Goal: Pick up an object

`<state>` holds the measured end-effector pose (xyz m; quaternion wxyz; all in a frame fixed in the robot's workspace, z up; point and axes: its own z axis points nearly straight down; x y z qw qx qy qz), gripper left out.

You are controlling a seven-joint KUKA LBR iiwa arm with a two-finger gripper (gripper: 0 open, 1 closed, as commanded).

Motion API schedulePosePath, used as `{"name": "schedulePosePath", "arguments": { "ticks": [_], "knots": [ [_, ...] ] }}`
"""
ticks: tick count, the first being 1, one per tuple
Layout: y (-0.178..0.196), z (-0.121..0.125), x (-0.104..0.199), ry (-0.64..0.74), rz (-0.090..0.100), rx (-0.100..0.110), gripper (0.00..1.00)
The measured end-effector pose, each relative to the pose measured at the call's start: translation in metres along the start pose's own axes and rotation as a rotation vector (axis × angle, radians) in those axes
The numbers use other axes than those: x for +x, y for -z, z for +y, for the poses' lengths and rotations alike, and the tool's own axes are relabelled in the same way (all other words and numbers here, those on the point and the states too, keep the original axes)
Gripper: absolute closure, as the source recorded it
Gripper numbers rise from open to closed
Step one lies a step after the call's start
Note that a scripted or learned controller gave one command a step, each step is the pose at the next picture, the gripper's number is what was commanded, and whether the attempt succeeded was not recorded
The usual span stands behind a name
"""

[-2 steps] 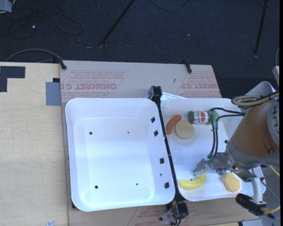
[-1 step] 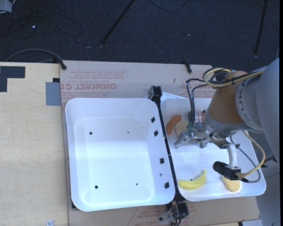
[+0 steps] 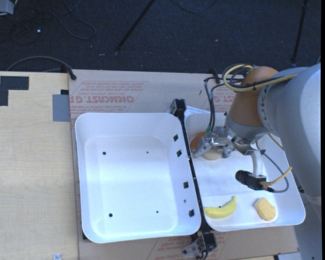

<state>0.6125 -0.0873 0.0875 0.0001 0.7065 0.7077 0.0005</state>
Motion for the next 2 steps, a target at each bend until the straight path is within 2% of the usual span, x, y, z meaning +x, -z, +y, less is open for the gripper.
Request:
{"name": "schedulePosePath", "arguments": {
  "ticks": [1,2],
  "knots": [
    [0.0,0.0245,-0.0005,0.001,-0.001,0.001,0.0],
    [0.0097,0.0233,-0.0001,0.006,-0.001,0.005,1.0]
  ]
}}
